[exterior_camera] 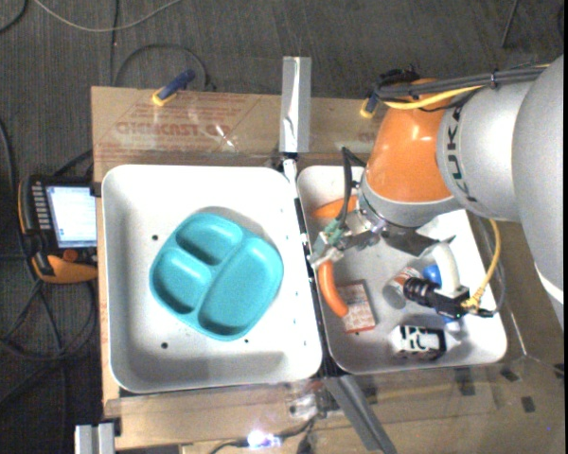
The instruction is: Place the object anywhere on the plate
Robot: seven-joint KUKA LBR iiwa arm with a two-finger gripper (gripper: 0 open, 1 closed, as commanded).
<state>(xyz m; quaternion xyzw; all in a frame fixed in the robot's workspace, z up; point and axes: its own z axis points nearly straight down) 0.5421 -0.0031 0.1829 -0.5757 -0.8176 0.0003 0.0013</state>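
- The teal divided plate [218, 272] is found in the left bin [123, 329], lying flat near its centre; nothing is seen in any of its three compartments
- The gripper [336, 236] is located over the right bin [483, 348], close to that bin's left wall, with the arm [511, 140] covering much of the bin's upper half
- Whether the gripper is apart or together cannot be told, as it is largely masked by the wrist above it; nothing is seen to be held
- An orange curved object [333, 293] is noted lying on the floor of the right bin, just below the gripper and along the left wall; it is judged the likeliest task object, though this is not certain
- Other contents of the right bin are recorded: a small reddish packet [357, 306] just beside the orange object, a black-and-white object [418, 340] near the front wall, and a blue-and-white object [438, 270] towards the right
- The step in hand is judged to be the pick, not yet shown as completed; the placing is not begun
- For the next move, a secure hold on the object is required, with the bin wall and the packet avoided
- A lift clear of the divider between the bins is then called for, followed by a carry leftward and a release over any compartment of the plate
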